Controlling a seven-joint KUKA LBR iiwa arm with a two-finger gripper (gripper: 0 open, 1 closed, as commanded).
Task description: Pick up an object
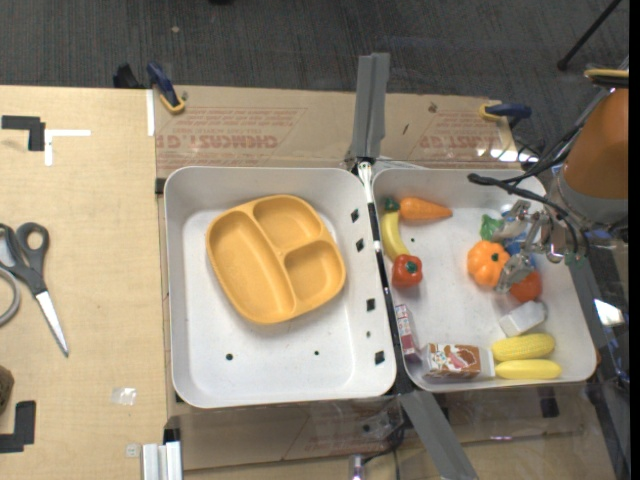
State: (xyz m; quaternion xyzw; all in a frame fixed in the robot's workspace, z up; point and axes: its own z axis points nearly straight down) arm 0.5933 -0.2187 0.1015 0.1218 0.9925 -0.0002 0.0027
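Two shallow white bins sit side by side on the tabletop [80,268]. The left bin [200,368] carries a yellow three-compartment plate [275,258], lying flat and turned at a slant, roughly centred. The right bin [440,298] holds the loose items: a carrot [425,209] near the back rim, a banana [392,234] just beside the dividing wall, a small red tomato [406,270] below the banana, an orange pumpkin-like fruit [487,263] toward the middle right, something green [492,226] behind it, partly hidden. Near the front: a small printed carton [453,360], a corn cob [523,347] and a second yellow piece [528,369] lying parallel just below it, almost touching. A narrow packet [404,326] stands along the dividing wall. A pale grey-white block [522,318] lies just above the corn. The arm [598,153] comes in from the right, orange band showing at the upper right. The gripper [522,258] is low over the right side of the right bin, just beside the orange fruit, with a red object [526,286] right under it, touching or nearly so. Gripper is a clutter of metal and cable here; cannot tell how it stands, or whether the red object is gripped. On the tabletop to the left, well apart from the bins: scissors [35,278]. Two blue clamps [165,86] hold cardboard [250,128] behind the bins.
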